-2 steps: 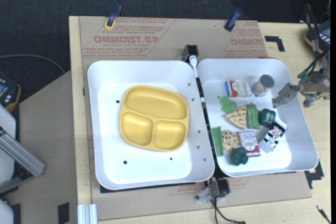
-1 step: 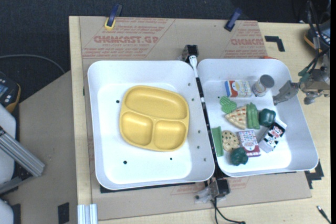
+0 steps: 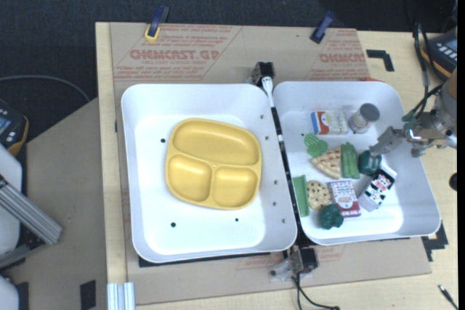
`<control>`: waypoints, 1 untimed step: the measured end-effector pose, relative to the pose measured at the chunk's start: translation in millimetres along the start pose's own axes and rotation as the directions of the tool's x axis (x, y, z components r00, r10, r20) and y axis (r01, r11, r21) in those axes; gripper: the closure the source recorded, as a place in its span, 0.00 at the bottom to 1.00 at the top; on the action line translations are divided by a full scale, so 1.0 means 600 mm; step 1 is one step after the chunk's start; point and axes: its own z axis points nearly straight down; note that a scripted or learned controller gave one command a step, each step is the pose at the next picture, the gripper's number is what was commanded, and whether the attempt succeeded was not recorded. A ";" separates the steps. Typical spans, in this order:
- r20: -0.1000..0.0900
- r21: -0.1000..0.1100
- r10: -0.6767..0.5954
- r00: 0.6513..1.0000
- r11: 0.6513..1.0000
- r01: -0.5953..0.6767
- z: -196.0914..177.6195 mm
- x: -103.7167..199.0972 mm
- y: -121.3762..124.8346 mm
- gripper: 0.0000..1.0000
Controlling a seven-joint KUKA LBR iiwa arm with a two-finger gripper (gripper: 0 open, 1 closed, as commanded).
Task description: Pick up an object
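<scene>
Reaching in from the right side, the gripper (image 3: 376, 152) hangs low over the right bin (image 3: 418, 210), with the grey arm (image 3: 432, 131) trailing back past the bin's right wall. I can't tell how the tip is set, because it is small and dark from up here. The toys lie in a heap in the middle of that bin, and the tip sits at the heap's right edge. Just to its left stands a green pickle-like piece (image 3: 349, 160), long from top to bottom, and it looks like the nearest thing to grab. Just below the tip lies a black and white carton (image 3: 378, 189), tilted. Farther left are a waffle slice (image 3: 328, 162), a round cookie (image 3: 316, 193), a red and white box (image 3: 343, 197), a dark green lump (image 3: 330, 217) and a long green stick (image 3: 299, 195) by the bin's left wall. Up above are a small juice box (image 3: 330, 122) and a grey can (image 3: 365, 115). So the pile lies left and a bit down from the tool, and I think it needs only a short move that way. The left bin (image 3: 145, 156) holds 1 yellow tray (image 3: 213, 163) with 3 parts, well apart from the arm.
</scene>
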 end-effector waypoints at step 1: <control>-0.001 0.003 0.000 1.000 1.000 0.000 0.100 0.002 -0.015 0.00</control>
